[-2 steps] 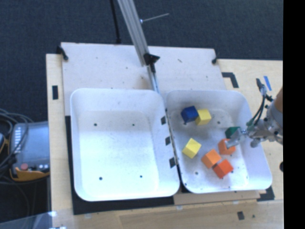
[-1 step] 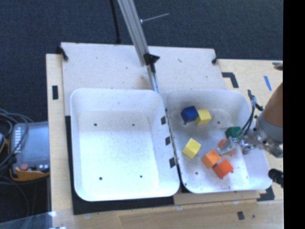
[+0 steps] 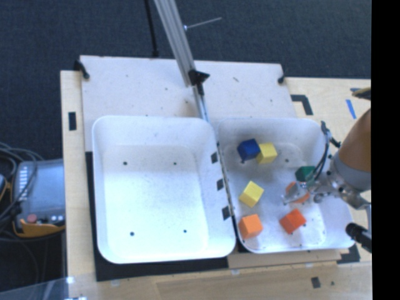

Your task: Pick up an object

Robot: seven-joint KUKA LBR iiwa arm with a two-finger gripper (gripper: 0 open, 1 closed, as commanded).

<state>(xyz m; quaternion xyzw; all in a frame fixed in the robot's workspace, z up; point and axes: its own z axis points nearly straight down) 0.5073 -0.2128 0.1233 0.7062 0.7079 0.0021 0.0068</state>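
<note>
The slanted aluminium mast (image 3: 175, 30) rises toward the camera from the back of the worktop (image 3: 187, 280), its foot clamped just behind the seam where the two white bins meet. Below it, the left bin (image 3: 100, 167) shows only a speckled floor with a few dark dots. The right bin (image 3: 275, 245) holds the loose pieces.

At the back of the right bin a blue cube (image 3: 248, 149) sits touching a yellow cube (image 3: 267, 153) on its right. Nearer the middle lies a second yellow cube (image 3: 252, 194), tilted on the floor of the bin, and in front of that an orange cube (image 3: 250, 225) rests close to the wall shared with the left bin. A red-orange cube (image 3: 292, 220) stands apart toward the bin's front right.

The arm enters from the right, its orange band (image 3: 359, 145) above the grey wrist, and the claw (image 3: 299, 195) reaches down over the right half of the bin, just behind the red-orange cube. A small green piece (image 3: 305, 173) lies beside the wrist cables, and a thin orange-red sliver (image 3: 294, 189) shows right at the claw's tip (whether that sliver is a separate object or part of the tool is unclear). How far the claw is parted, and whether it grips anything, I cannot tell from this angle.

A grey control box (image 3: 44, 189) with cables sits off the worktop's left side.
</note>
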